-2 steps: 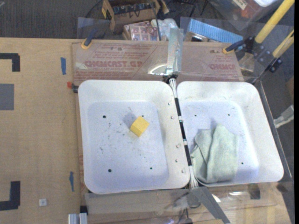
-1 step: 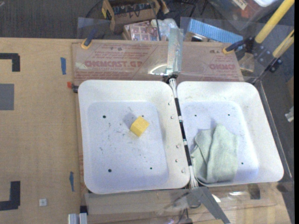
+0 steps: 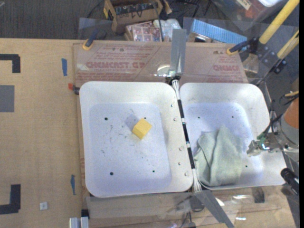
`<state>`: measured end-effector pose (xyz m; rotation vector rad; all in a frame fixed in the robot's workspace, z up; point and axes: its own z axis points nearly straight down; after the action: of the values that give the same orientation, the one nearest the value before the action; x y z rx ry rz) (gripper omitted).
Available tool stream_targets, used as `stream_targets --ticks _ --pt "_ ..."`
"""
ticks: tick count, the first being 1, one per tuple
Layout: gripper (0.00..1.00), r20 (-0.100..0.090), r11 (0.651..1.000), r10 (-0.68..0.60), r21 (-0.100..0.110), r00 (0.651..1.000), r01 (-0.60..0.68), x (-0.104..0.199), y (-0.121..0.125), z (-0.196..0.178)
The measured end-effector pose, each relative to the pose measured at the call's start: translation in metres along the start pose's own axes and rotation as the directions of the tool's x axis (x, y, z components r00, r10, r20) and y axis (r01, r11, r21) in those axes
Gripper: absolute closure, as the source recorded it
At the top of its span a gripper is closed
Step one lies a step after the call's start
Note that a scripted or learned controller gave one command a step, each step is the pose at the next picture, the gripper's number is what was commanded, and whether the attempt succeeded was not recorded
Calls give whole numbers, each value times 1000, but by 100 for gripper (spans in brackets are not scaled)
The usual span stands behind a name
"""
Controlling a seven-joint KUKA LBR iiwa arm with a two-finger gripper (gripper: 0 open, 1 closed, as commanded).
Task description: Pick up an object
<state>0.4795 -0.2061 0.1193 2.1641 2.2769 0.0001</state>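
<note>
Nothing is lifted yet: the small yellow foam block [image 3: 141,128] lies in the left white bin [image 3: 90,108], while the two-finger gripper [image 3: 259,146], grip state indiscernible, hovers beside the crumpled pale-green cloth [image 3: 218,156].

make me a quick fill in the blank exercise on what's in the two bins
1. The yellow block lies in the ____ bin.
2. The pale green cloth lies in the ____ bin.
3. The gripper is nearest the ____.
4. Each bin is coloured ____.

Missing words: left; right; cloth; white
</note>
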Motion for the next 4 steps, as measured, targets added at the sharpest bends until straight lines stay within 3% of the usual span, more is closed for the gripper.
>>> stream_targets --ticks 1,2,3,4 --pt "100 3 995 103 -13 995 -103 75 9 29" --pt "100 0 999 48 0 999 -48 110 6 -97" --pt "100 -1 919 394 5 919 -394 110 5 -42" --pt "100 1 998 55 -1 998 -55 117 40 -190"
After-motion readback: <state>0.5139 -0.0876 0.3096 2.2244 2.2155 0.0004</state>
